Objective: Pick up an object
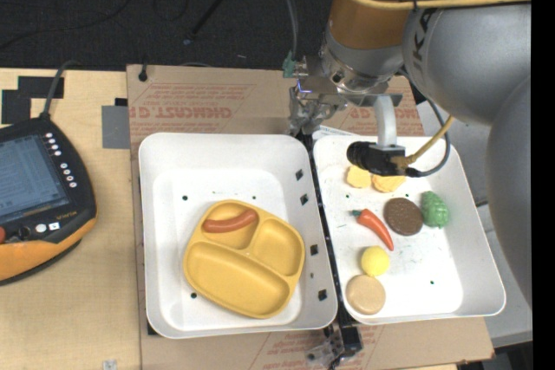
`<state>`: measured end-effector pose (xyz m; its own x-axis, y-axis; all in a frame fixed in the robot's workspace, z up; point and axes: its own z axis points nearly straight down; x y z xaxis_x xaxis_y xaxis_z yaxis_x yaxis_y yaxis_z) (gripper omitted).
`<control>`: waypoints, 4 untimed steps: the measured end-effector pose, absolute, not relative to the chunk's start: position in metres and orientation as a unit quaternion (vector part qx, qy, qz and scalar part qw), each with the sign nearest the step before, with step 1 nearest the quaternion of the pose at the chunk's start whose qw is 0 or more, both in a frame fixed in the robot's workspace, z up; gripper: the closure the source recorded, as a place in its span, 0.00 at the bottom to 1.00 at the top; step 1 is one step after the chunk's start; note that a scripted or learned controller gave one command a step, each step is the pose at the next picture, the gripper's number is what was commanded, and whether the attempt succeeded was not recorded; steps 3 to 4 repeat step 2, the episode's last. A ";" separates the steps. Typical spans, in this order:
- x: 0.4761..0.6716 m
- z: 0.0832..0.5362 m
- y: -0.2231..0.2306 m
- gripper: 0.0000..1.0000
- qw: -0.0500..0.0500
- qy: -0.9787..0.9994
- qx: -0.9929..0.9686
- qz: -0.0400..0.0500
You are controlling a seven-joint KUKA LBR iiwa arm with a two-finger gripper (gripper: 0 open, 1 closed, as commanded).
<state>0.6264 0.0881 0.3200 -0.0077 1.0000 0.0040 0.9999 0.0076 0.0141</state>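
We locate the hand [310, 112] above the far rims where both bins meet; grip state: we cannot tell. R bin [473, 277] holds red pepper [375, 227], brown disc [403, 216], lemon [375, 261], none touching the hand. L bin [165, 186]: yellow tray [247, 269] w/ sausage [230, 222] in one compartment.

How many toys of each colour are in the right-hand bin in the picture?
Yellow: 3 (left piece, right piece, ball)
Red: 1 (pepper)
Brown: 1 (brown disc)
Green: 1 (green lump)
Tan: 1 (tan disc)
Total: 7
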 end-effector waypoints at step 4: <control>0.483 0.439 0.027 1.00 -0.001 0.707 0.707 0.000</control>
